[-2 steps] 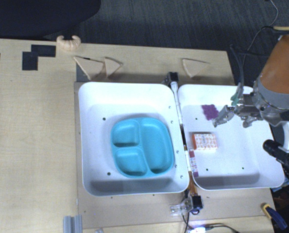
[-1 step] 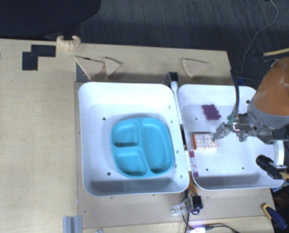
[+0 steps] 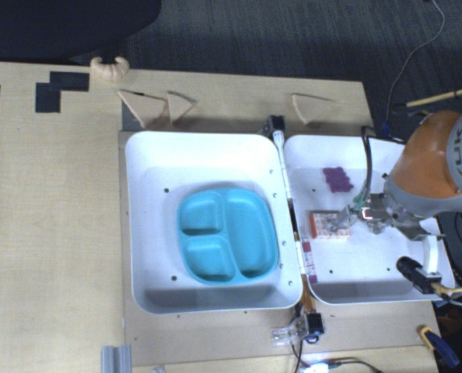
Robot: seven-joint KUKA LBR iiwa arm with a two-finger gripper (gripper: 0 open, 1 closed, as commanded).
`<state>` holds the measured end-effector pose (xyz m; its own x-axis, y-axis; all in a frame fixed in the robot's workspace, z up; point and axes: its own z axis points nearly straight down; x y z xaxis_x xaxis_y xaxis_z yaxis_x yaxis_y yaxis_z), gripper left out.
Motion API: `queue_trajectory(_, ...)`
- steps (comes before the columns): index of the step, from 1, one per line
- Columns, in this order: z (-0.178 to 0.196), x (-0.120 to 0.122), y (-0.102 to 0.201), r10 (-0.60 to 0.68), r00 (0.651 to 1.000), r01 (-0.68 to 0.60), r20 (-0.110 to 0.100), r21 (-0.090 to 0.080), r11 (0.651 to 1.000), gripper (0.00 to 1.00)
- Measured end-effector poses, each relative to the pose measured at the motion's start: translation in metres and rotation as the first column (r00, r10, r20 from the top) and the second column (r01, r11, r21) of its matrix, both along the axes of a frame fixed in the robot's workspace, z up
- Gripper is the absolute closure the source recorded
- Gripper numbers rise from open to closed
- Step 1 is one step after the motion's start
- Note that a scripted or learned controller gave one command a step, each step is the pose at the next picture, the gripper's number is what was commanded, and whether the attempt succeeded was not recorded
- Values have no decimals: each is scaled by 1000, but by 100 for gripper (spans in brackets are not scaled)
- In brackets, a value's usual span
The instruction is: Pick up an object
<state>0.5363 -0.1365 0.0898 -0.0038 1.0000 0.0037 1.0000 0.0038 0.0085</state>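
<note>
Gripper [image 3: 345, 221] low in right bin [image 3: 370, 274], at right edge of small orange-and-white packet [image 3: 324, 225] — packet lies just leftward, long axis left-right; grip state unclear. Purple block [image 3: 338, 179] sits farther back.

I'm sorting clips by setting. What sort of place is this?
Probably a robotics lab bench for pick-up trials: two white bins set in a wooden bench, the arm's gripper over a small box, loose cables.

No legible text, not even on the small printed packet [image 3: 328, 225].
</note>
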Motion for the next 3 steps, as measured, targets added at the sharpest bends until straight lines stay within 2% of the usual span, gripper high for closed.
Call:
queue_trajectory(1,13,4,1,0,1000,0,11,-1,1000,100)
queue_trajectory(2,15,13,-70,-2,1000,2,-5,-6,1000,100)
queue_trajectory(3,74,56,-50,2,1000,-2,-3,-5,1000,100)
